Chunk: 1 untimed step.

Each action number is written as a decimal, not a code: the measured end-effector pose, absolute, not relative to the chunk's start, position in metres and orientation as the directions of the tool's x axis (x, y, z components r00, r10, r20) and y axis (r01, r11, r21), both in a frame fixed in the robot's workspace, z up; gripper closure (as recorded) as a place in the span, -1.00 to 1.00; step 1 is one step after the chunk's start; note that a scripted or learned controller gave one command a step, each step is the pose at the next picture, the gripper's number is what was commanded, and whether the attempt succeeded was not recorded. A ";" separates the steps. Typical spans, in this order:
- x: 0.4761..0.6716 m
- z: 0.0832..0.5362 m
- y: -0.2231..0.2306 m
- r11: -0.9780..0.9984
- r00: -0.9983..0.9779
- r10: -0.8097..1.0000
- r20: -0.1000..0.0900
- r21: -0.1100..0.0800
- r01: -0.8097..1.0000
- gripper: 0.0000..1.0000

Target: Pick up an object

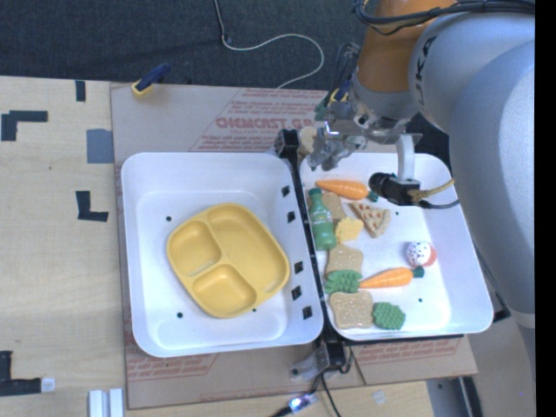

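Note:
My gripper [327,156] hangs over the far left corner of the right bin [452,307], just above an orange carrot [341,188]. No object shows between its fingers. Below it in that bin lie a green bottle [321,220], a pizza slice [371,217], a yellow piece [348,229], a toast slice [345,258], a second carrot [386,277], a white egg-like ball [418,253], another toast [351,308] and two green leafy pieces [388,316]. A yellow divided plate [228,258] lies in the left bin [139,233].
The bins stand side by side on a cardboard sheet [243,120]. A yellow and blue clip [149,79] lies at the sheet's far left corner. A white cable [261,42] runs across the dark floor behind. The arm's grey body covers the right side.

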<state>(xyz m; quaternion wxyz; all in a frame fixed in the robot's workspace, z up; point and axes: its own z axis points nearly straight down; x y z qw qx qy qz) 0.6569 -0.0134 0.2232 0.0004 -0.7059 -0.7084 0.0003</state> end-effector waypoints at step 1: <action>0.648 0.232 -0.002 0.002 -0.002 1.000 0.000 -0.002 1.000 1.00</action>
